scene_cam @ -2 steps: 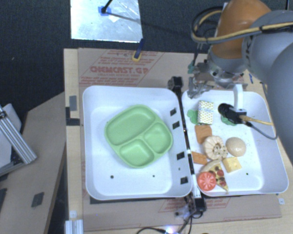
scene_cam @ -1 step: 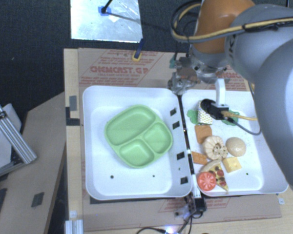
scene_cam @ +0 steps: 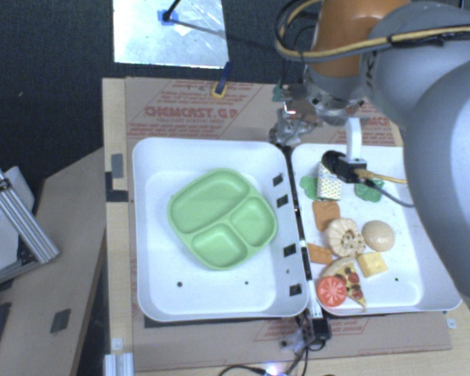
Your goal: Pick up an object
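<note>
My gripper (scene_cam: pixel 287 131) hangs over the far end of the ridge between the two bins, by their back rims. The right bin (scene_cam: pixel 411 290) holds several toy foods: a checkered white block (scene_cam: pixel 328 185), an orange cracker (scene_cam: pixel 326 212), a ridged cream piece (scene_cam: pixel 345 236), a beige egg shape (scene_cam: pixel 378 235), a yellow cheese cube (scene_cam: pixel 371 265), a pizza slice (scene_cam: pixel 352 277) and a red tomato (scene_cam: pixel 331 291). All of them lie nearer to the camera than the gripper, and I see nothing between its fingers.
A green divided plate (scene_cam: pixel 221 218) lies in the middle of the left bin (scene_cam: pixel 153 288). Green leafy pieces (scene_cam: pixel 307 185) sit near the right bin's back. The large grey arm covers the right bin's right side. A metal sheet (scene_cam: pixel 168 22) lies behind the bench.
</note>
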`<state>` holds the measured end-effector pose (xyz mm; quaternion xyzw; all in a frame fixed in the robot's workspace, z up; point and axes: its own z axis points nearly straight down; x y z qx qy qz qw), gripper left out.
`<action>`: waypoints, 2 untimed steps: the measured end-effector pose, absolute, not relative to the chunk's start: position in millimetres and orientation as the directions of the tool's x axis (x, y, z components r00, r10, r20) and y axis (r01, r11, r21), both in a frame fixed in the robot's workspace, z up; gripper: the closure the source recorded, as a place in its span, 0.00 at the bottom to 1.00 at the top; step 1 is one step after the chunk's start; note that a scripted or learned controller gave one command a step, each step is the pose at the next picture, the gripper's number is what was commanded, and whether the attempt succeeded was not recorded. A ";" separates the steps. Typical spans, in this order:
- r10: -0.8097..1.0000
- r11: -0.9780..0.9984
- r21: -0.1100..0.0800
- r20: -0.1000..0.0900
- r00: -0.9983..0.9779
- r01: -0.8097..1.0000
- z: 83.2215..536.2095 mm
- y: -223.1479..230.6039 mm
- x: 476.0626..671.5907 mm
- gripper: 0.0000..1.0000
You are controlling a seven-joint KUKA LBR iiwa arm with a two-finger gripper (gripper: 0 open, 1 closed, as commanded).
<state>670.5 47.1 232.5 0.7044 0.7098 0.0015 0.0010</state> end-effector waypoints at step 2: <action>1.000 0.001 0.002 -0.001 -0.001 1.000 216.8 48.7 665.6 1.00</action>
